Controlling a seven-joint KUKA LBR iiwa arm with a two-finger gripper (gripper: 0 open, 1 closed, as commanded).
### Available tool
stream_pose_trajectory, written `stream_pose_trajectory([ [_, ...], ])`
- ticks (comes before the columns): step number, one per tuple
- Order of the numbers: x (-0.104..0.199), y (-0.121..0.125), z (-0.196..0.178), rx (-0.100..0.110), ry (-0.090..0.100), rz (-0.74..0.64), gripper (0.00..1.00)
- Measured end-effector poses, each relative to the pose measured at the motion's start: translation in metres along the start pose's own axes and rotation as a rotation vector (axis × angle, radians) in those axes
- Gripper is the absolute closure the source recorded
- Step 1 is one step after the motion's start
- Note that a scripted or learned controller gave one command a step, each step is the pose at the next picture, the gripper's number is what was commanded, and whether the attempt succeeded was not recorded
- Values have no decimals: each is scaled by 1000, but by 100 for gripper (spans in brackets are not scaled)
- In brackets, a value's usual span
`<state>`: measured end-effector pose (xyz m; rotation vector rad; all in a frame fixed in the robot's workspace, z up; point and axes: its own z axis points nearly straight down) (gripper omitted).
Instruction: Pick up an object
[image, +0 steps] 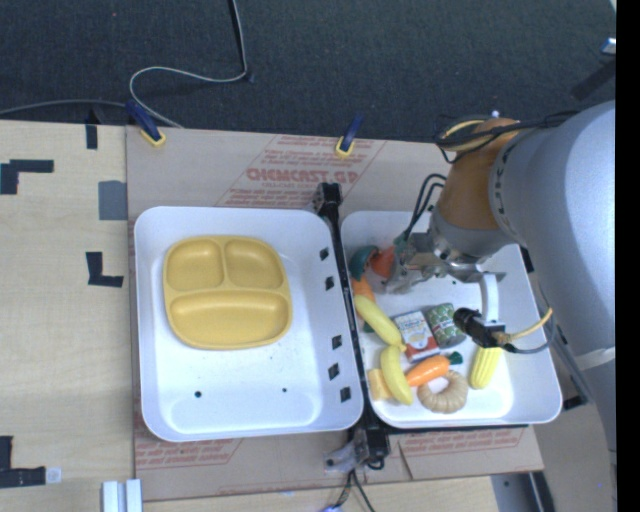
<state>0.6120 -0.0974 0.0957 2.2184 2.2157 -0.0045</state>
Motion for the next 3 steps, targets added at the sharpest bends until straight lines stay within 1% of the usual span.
stream_pose_trajectory([
  [1, -3, 0, 0, -2, -6, 2, 0],
  [2, -6, 33, 11, 21, 5, 2, 0],
  [3, -4, 32, 2, 24, 7, 0, 100],
])
